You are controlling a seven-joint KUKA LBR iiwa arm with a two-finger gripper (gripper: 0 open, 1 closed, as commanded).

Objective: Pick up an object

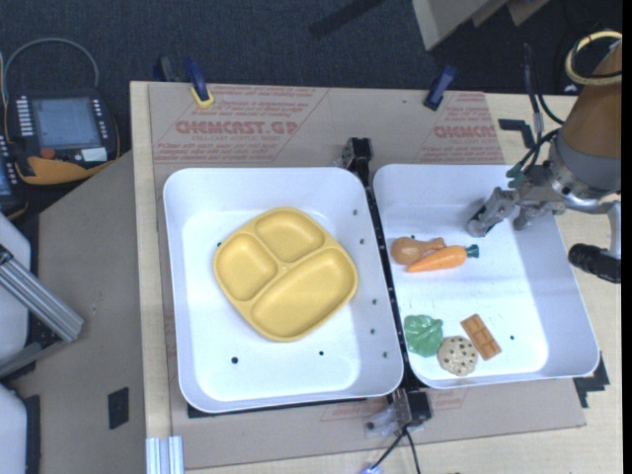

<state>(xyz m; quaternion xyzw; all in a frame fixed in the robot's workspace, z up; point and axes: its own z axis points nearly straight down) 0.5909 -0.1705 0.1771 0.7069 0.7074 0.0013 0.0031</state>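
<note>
Pincer (491, 215) above right bin (553, 363), nothing visibly held; jaw opening can't be told.
Carrot (438, 259) looks light, stiff, smooth; best gripped mid-body, across its width.

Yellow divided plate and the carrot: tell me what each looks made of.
Yellow divided plate: apparently moulded plastic, smooth with a soft sheen, uniform colour, rounded compartment ridges.
Carrot: probably a plastic or rubber toy, uniform orange with a small green tip; too small to tell which.
</note>
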